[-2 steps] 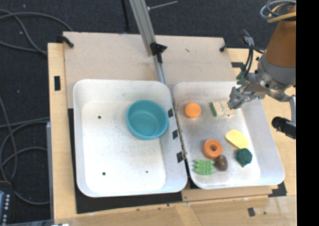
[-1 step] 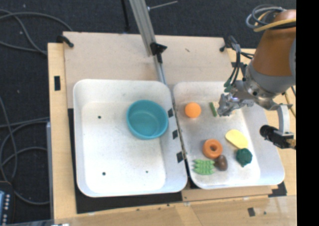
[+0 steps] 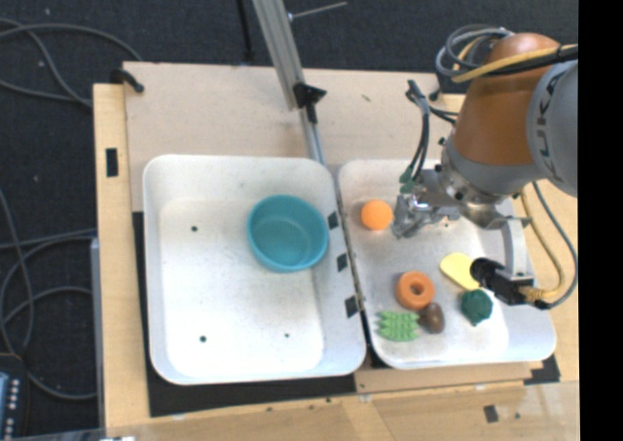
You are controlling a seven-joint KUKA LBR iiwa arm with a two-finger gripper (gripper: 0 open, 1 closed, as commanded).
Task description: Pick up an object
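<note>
Gripper (image 3: pixel 414 217) over right bin (image 3: pixel 531 337), just beside orange ball (image 3: pixel 376 215); finger state unclear, possibly nothing held.

Dark carpet floor (image 3: pixel 58 1), loose cables (image 3: pixel 39 40); tan wooden bench (image 3: pixel 214 108); slanted aluminium pole (image 3: pixel 277 30).

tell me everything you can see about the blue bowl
The blue bowl is a round, teal-blue dish with a smooth, plastic-looking surface and a slightly lighter rim. It stands upright, mouth up, with nothing visible inside. It sits on the floor of the left bin, toward its upper right part, near the divide between the bins but apart from the wall. Nothing else touches it.
</note>
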